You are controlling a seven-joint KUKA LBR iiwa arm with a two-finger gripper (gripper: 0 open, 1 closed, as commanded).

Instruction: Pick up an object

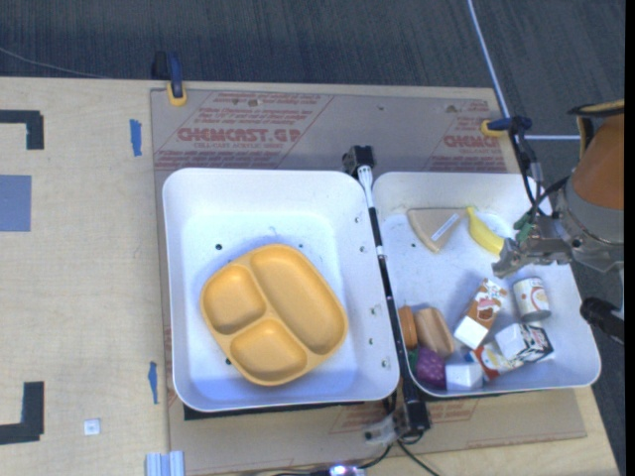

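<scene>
My gripper (516,251) hangs over the right bin (587,365) near its right side, just right of a yellow banana (483,232) and above a small can (531,297). Nothing shows in its grasp. A tan sandwich wedge (437,228) lies at the bin's back. Toward the front sit an orange-and-white packet (486,303), a white cube (471,332), a hot dog (422,327), purple grapes (430,367), a white-and-blue box (463,375) and a red-white-black package (521,345).
The left bin (198,206) holds a yellow divided plate (273,312). A black clamp (358,159) sits at the back where the two bins meet. A thin cable (486,43) runs down from the top to the arm.
</scene>
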